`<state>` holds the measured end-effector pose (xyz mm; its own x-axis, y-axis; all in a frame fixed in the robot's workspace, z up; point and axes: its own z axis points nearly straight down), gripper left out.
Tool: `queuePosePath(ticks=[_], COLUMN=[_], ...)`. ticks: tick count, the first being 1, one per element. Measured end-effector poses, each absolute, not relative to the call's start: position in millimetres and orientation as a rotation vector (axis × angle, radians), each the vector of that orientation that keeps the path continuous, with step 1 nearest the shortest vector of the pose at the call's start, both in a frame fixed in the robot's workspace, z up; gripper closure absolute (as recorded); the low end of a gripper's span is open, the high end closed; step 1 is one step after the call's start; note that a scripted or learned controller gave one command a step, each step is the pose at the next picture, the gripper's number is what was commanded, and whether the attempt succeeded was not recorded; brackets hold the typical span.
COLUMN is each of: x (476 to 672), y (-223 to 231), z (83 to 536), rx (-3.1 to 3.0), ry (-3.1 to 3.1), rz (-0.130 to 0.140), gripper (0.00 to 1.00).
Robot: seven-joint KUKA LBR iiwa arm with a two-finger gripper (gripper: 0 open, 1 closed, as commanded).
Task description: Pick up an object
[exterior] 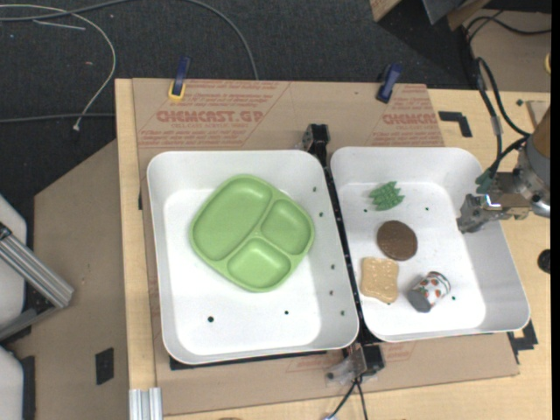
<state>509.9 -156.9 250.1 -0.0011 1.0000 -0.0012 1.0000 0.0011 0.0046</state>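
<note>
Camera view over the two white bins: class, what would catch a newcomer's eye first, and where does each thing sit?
First comes the big light-green plastic plate with three compartments, lying in the left white bin. Next come four small things clustered in the right white bin: a dark-green leafy toy at the far end, a round brown disc below it, then a tan cracker-like square and a small grey-and-red object side by side. The gripper sits at that bin's right rim.
</note>
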Motion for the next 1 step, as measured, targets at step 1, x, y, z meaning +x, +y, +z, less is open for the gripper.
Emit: queuePosePath(ticks=[1], x=[516.7], y=[-104.6], z=[238.2], rx=[2.218], ry=[2.231], rz=[0.001], gripper=[1.0])
